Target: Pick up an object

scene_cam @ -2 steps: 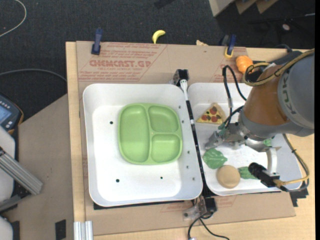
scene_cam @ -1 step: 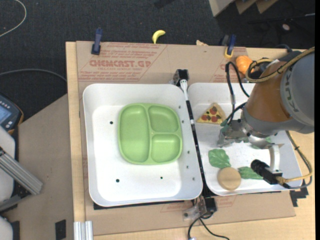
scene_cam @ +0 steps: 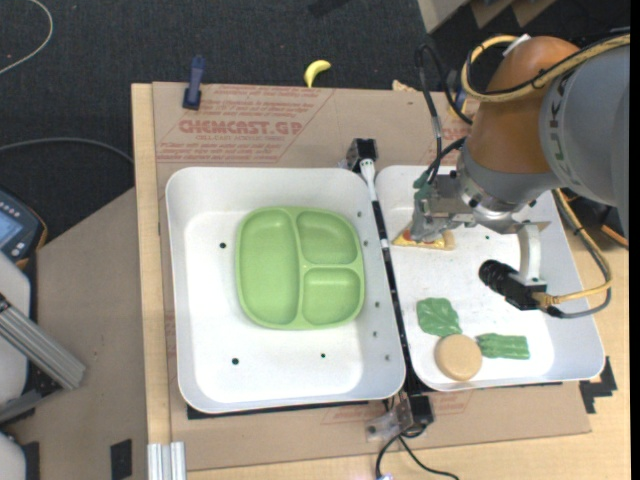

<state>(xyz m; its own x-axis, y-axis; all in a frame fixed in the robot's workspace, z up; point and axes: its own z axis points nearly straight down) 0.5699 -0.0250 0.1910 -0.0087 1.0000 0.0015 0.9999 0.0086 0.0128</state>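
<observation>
Dark carpet floor (scene_cam: pixel 90 58); brown cardboard sheet (scene_cam: pixel 250 118) over bench.

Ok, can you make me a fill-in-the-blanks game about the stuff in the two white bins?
1. The light green plastic tray with three sections lies in the ___ white bin.
2. The round tan cookie-shaped toy lies in the right white bin between two flat ___ leafy pieces.
3. The robot's hand is low over a flat ___ piece at the back of the right white bin.

Missing words: left; green; yellow-orange
</observation>
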